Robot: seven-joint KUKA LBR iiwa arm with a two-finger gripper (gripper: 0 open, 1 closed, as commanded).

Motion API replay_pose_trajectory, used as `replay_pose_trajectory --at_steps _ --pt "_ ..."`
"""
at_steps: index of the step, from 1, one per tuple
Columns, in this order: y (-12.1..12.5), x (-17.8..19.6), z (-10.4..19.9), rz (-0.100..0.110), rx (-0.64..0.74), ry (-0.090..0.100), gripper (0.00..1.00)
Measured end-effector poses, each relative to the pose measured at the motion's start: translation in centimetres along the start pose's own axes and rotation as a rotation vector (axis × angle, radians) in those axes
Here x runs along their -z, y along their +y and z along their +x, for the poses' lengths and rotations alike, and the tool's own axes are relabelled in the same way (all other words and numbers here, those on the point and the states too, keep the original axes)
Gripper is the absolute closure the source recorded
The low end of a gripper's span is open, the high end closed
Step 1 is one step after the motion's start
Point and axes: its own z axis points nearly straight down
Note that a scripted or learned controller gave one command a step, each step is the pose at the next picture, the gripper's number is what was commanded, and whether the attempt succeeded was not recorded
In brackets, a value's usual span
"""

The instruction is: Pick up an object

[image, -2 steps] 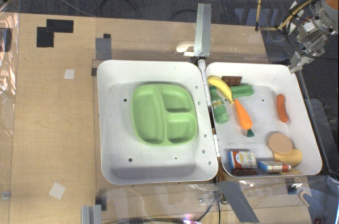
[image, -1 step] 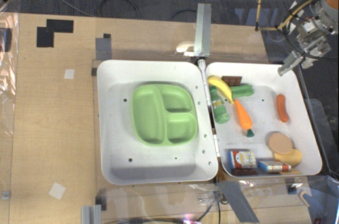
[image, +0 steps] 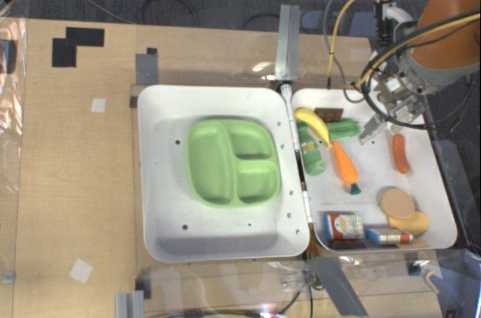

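In the left bin (image: 150,159), one green divided plate (image: 229,162) is seen lying flat, and nothing else is found there. The things to be picked are all gathered in the right bin (image: 440,189). At its left side, one banana (image: 314,126) is laid over two green pieces (image: 344,129), with one small brown block (image: 328,114) just behind and one carrot (image: 345,162) just beside them. Further right, the gripper (image: 373,130) is held low over bare bin floor between the green pieces and one sausage (image: 400,153). Nothing is seen grasped by it, and whether it is released or clenched cannot be told. Near the front wall, one printed can (image: 343,225), one tube (image: 389,237), one round tan disc (image: 396,201) and one yellow piece (image: 413,222) are counted. The sausage is judged the better target, since it lies apart from its neighbours. The grasp would best be centred across its narrow width and lowered squarely.
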Motion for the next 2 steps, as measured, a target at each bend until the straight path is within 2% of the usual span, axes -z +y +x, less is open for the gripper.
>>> replay_pose_trajectory --at_steps 1,2 --pt "3.2 -5.8 -4.9 0.014 -0.043 0.009 0.0" --pt "6.5 -5.7 -9.7 0.015 -0.056 0.01 0.0"
